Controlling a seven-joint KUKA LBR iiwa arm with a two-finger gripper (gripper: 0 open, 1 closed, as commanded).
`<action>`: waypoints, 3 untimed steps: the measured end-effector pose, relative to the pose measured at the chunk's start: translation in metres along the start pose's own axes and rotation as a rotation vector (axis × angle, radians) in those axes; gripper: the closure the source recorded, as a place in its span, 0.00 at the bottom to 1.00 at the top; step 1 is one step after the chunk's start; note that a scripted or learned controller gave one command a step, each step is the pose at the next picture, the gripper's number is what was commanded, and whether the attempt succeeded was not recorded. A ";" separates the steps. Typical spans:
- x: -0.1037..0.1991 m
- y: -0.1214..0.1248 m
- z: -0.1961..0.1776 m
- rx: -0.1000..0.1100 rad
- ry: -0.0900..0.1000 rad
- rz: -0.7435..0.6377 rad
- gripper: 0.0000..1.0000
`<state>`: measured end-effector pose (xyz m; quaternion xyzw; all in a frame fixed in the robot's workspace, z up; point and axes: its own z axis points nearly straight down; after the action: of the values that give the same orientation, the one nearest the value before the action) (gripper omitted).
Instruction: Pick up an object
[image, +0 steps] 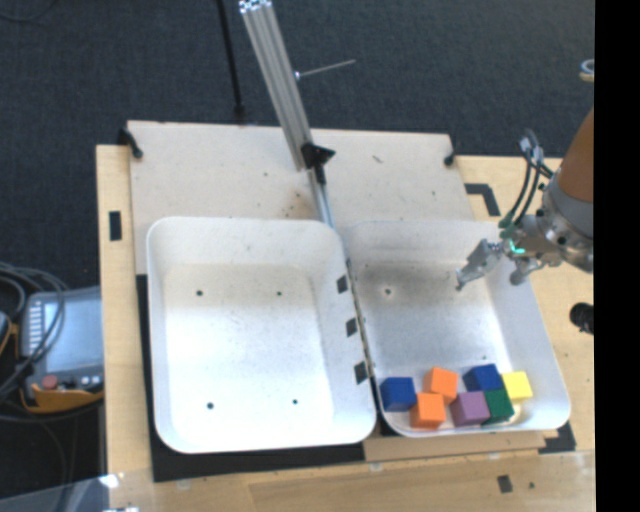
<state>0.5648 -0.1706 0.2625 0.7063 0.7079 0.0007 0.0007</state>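
Jaws (490, 262), state indiscernible, hover at two o'clock of the right bin (530, 330); blocks (455, 396) at six o'clock remain ungrasped.

Two matt white plastic bins (250, 235), speckled with grime, on a pale wooden bench (400, 165).

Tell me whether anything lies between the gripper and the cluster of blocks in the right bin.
Nothing visible does. The gripper is over the right bin's far right part, and the blocks sit bunched along its near edge. Bare bin floor lies between them, with no other thing in the path.
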 end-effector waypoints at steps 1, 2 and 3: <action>-0.001 0.007 0.045 0.005 -0.002 0.003 0.00; 0.008 0.003 0.096 0.006 -0.001 0.005 0.00; 0.009 0.009 0.142 0.006 -0.001 0.008 0.00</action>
<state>0.5745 -0.1614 0.1208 0.7093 0.7049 -0.0018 -0.0008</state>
